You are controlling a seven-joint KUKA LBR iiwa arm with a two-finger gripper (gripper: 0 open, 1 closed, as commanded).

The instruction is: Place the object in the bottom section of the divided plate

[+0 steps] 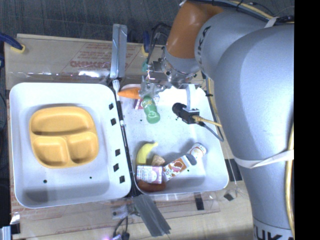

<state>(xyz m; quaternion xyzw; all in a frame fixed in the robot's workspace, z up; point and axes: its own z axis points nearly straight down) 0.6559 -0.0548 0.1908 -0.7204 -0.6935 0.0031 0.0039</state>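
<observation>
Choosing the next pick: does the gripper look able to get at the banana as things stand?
Probably yes. The banana lies uncovered in the right bin, with open bin floor between it and the gripper. The carton crowding its lower end may hinder a grasp.

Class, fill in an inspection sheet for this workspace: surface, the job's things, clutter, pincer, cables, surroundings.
Surface: brown bench bearing a white left bin and right bin side by side.
Job's things: yellow divided plate in the left bin, its sections bare; green bottle in the right bin, just below the pincer.
Clutter: carrot, banana, carton and sauce bottle, all in the right bin.
Pincer: over the right bin's far part; grip cannot be told.
Cables: dark cables above the arm's orange band.
Surroundings: dark floor beyond the bench.
</observation>
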